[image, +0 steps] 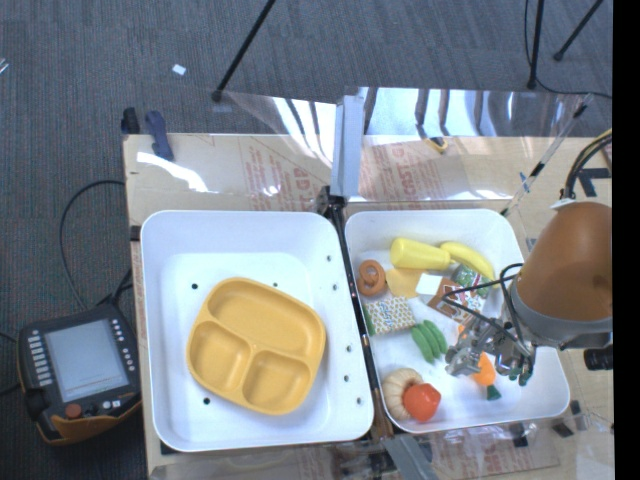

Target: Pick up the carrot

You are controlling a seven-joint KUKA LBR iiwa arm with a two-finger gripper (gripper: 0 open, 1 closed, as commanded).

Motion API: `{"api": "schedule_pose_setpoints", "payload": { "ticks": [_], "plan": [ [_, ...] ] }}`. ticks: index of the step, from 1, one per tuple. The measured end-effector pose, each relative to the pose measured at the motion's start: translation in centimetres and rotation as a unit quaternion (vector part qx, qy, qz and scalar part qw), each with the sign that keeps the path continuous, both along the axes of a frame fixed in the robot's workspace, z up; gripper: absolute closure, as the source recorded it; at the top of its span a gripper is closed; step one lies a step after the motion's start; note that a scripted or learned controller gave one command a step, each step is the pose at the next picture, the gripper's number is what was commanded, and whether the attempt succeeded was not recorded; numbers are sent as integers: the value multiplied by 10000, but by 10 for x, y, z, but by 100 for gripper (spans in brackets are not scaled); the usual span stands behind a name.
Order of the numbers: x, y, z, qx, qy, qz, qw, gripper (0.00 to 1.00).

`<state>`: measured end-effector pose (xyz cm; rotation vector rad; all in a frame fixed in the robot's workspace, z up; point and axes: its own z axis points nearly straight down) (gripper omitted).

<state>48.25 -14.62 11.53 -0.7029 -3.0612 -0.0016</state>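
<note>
One gripper [489,356] is seen low over the near right part of the right bin [535,400], and whether it is apart or closed cannot be told from this slanted view, since the wrist and a tangle of cable cover it. The carrot [485,371] is found directly beneath it, a short orange body with its green top pointing toward the bin's near rim; it appears to rest on the bin floor and is not shown to be gripped.

The step in hand is judged to be the closing on the carrot. A good grasp would be made across the orange body, not on the thin green top, with the gripper lowered almost to the floor so that the rounded toy is not squeezed out upward. The long axis of the carrot should be crossed, not followed.

Just to the left the green pea pods [430,340] are lying, and nearer the front the red tomato [422,400] is set against a pale gourd [399,386]; these are close enough to be nudged if the approach is made crookedly. The lift is best made straight up, clear of the right wall. The yellow tray [257,345] in the left bin [165,268] is well apart, and both bins are carried by the table [230,168].
</note>
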Motion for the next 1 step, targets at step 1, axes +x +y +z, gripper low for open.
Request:
{"api": "schedule_pose_setpoints", "payload": {
  "ticks": [1],
  "plan": [
    [-6, 66, 65, 1, -1, -1058, 9944, 100]
  ]
}}
